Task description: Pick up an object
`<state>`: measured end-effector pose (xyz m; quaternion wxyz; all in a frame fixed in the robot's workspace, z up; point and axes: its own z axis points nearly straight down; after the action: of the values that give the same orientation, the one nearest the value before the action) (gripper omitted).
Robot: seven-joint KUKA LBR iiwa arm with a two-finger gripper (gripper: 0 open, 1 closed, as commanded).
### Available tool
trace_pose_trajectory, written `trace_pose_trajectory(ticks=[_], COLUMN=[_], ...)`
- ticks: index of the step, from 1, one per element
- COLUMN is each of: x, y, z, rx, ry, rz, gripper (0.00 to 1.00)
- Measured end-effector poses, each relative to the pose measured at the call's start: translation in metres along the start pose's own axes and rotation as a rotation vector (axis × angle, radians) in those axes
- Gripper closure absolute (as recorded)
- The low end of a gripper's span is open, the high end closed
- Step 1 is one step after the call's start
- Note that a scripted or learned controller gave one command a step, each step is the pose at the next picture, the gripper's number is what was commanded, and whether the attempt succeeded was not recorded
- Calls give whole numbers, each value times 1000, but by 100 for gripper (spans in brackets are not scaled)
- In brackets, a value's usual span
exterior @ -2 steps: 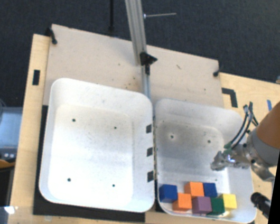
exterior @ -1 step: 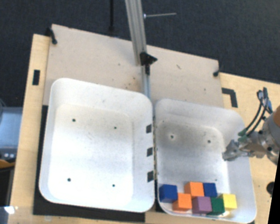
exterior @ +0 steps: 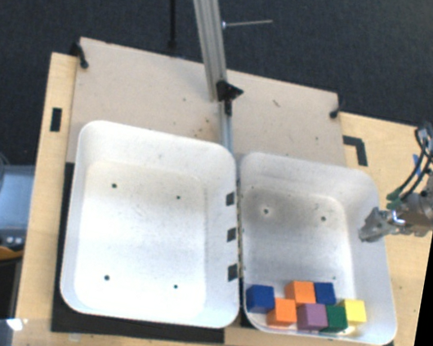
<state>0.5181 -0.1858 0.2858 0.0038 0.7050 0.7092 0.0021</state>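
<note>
Gripper at the right bin's right rim, blocks clustered in that bin's near right corner.

The bench (exterior: pixel 48 180) carried the left bin (exterior: pixel 150 223) and the right bin (exterior: pixel 305 233) side by side, touching along their inner rims. The gripper (exterior: pixel 375 224) hung over the right rim of the right bin; whether it was apart or together could not be told. Blue (exterior: pixel 260 297), orange (exterior: pixel 303 291), orange (exterior: pixel 284 311), purple (exterior: pixel 312 316), green (exterior: pixel 336 317), yellow (exterior: pixel 355 310) and dark blue (exterior: pixel 325 292) blocks sat packed together, well apart from the gripper.

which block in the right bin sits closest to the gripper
The yellow block, at the cluster's right end near the bin's right wall, below the gripper; the blue, orange, purple and green blocks lie further left.
</note>
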Motion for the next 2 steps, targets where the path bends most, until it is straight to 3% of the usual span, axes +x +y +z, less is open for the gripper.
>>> trace_pose_trajectory(ticks=[2], x=[96], y=[23], z=[12], rx=[6], ry=[3], rz=[-2], gripper=[100])
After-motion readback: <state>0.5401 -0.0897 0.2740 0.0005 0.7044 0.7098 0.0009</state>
